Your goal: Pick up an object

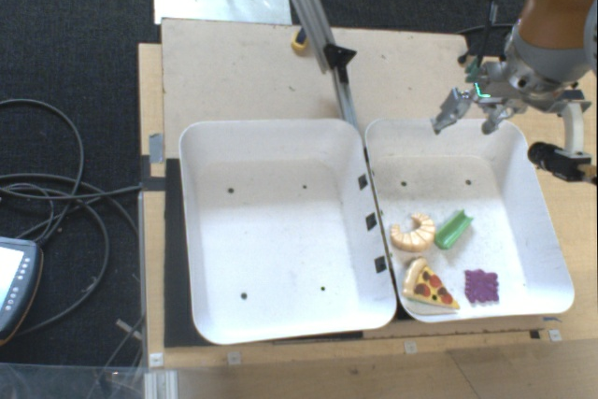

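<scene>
- We see the grey two-finger tool [470, 114] of the arm above the far rim of the right shallow white plastic bin [533, 192], with its two fingers spread wide and nothing between them.
- The things to pick lie well apart from the tool, in the near part of this bin: a tan croissant-shaped toy [413, 233], a green oblong toy [453, 229] just beside it, a flat toy pizza slice [429, 285] and a small purple flat piece [481, 286].
- The croissant and the green piece look almost touching. If we descend between them, one finger can land on the neighbour and push both away instead of closing on one.
- The pizza slice sits close to the bin wall beside the left white bin [280, 229]. We judge that a finger can hit this wall there and the grasp fails.
- The pizza slice and the purple piece look thin and flat, so the fingers may slide over them and close on air.
- The tool hangs near the far rim, so a low sideways move can strike the bin and shift it on the brown bench [234, 70].
</scene>
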Motion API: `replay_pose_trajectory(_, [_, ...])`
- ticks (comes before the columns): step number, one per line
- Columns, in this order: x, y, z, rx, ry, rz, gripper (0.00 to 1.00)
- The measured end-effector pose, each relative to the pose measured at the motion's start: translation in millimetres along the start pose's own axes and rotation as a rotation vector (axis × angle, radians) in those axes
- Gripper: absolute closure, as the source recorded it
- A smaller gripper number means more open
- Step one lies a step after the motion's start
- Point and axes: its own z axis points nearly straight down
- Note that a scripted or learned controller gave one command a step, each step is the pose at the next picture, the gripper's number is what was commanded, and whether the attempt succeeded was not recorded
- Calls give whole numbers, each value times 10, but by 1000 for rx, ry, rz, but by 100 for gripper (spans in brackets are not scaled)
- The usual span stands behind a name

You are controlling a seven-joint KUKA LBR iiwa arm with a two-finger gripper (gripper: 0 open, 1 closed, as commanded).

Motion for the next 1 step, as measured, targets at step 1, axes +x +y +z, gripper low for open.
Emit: replay_pose_trajectory(1, [0, 6, -21, -4, -1, 0, 0])
